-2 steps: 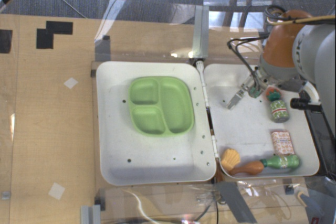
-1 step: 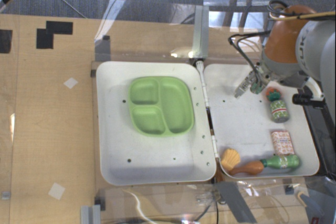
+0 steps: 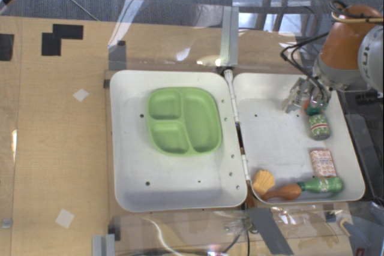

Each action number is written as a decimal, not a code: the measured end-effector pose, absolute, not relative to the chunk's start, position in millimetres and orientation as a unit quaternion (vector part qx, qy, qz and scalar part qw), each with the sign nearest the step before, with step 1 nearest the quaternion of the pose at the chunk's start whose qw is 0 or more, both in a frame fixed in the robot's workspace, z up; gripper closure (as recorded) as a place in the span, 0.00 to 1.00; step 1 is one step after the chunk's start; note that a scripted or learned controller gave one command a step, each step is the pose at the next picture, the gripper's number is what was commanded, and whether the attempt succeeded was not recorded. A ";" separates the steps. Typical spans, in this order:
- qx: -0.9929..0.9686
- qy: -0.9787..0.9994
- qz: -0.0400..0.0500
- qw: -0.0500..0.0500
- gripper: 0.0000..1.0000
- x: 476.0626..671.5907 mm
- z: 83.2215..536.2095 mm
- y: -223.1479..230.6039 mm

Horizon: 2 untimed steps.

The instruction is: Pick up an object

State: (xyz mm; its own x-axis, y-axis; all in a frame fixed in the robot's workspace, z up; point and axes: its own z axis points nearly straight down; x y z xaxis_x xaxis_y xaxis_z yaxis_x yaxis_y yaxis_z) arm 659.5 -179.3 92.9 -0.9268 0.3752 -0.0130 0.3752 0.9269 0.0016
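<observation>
Camera view, left to right: green divided plate [image 3: 183, 121] flat in left bin [image 3: 129, 189], out of my way. Right bin [image 3: 264, 141] holds the clutter: brush [image 3: 275, 185] and green bottle [image 3: 321, 186] along near wall, small pink box [image 3: 322, 162] above them. My pincer [image 3: 305, 98] low at far right corner, grip state: cannot tell. Likely target, small green-and-red bottle [image 3: 317, 122], lies just beside pincer, on near side; contact unclear.

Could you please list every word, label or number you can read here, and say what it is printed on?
None can be read.
Green can: patterned label, too blurred.
Pink box: print too small.
Green bottle: label blurred.
Black blocks on the bench: shapes, not letters.
</observation>
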 end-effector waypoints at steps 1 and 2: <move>0.067 0.998 -0.001 0.006 1.00 594.1 89.8 -206.9; 0.065 0.998 -0.002 0.012 1.00 598.1 104.0 -206.3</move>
